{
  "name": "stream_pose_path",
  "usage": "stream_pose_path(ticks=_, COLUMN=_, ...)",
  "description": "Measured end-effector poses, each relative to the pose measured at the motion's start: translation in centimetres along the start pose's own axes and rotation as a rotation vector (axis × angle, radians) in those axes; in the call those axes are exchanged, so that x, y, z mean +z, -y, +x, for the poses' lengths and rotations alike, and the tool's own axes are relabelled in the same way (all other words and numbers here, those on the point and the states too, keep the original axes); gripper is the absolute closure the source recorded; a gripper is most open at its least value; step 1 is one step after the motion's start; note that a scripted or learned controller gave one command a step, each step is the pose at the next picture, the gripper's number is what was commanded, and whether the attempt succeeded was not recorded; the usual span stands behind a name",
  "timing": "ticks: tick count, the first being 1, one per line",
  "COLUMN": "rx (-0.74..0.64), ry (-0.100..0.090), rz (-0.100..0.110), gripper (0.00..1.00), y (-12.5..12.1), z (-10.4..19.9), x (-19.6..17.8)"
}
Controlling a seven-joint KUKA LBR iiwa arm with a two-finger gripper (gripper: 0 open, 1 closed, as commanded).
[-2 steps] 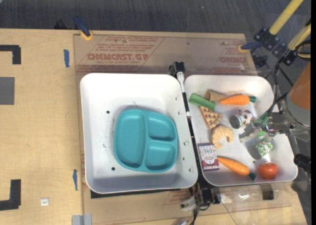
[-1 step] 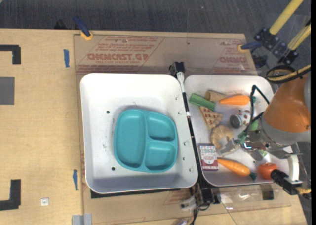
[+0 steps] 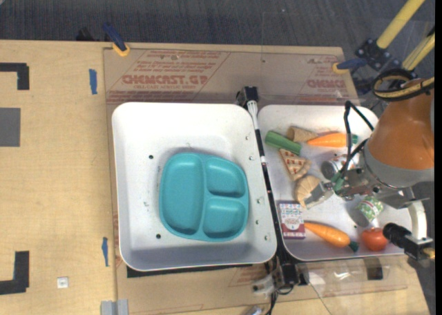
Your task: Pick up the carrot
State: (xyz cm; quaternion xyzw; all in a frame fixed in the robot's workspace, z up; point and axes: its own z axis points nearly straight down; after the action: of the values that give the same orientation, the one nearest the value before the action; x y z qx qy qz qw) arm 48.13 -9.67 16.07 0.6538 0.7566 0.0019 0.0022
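At the near edge of the right shallow white bin point(image 3: 324, 255) lies one orange carrot point(image 3: 327, 233) with a green end, and it points toward the red round tomato point(image 3: 373, 239) just beside it. Left of this carrot stands a small red and white carton point(image 3: 291, 219), close to the bin's left wall. A little farther, the grey arm with the orange band point(image 3: 406, 137) reaches in from the right, and its tool point(image 3: 340, 181) hangs over the middle of the bin, above a beige piece of food point(image 3: 306, 188); I cannot tell if the tool is open or closed. Behind it lie a waffle-like triangular slice point(image 3: 295, 165), a green long vegetable point(image 3: 283, 141) and a second orange carrot point(image 3: 327, 140) near the far wall. The left white bin point(image 3: 131, 168) holds a teal plastic plate with compartments point(image 3: 204, 196). Both bins rest on the cardboard-covered worktop point(image 3: 55, 168).
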Motion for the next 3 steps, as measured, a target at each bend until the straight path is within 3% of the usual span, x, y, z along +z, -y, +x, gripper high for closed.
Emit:
stream_pose_path(ticks=1, rx=-0.412, ry=-0.002, rz=-0.010, gripper=0.00, y=-0.4, z=0.3, x=6.7)
stream_pose_path(ticks=2, rx=-0.412, ry=0.001, rz=-0.021, gripper=1.00, y=-0.8, z=0.4, x=5.4)
stream_pose_path(ticks=3, rx=-0.408, ry=0.008, rz=-0.023, gripper=0.00, y=-0.9, z=0.1, x=5.3)
